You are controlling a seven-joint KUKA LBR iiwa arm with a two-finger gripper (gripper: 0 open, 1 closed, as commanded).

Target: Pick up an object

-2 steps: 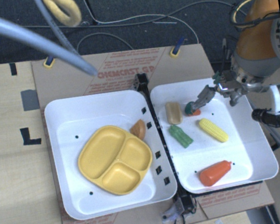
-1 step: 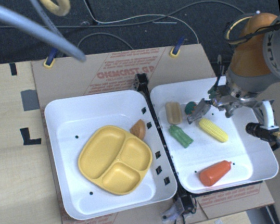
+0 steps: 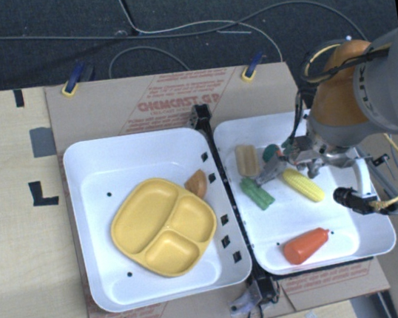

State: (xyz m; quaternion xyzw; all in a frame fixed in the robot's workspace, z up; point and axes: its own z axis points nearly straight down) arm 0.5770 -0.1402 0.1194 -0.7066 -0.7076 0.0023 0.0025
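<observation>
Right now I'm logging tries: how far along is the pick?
Nothing looks lifted yet. The carrot, corn cob, green piece and tan piece all lie in the right bin. In progress: the hand is low among them, between the green piece and the corn. Left: closing on one thing and raising it.

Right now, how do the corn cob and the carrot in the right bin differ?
The corn cob is yellow and slim; the carrot is orange and thicker. The corn cob lies mid-bin, right beside the gripper; the carrot lies near the front wall, apart from it. They slant opposite ways. Both rest flat in the right bin.
</observation>
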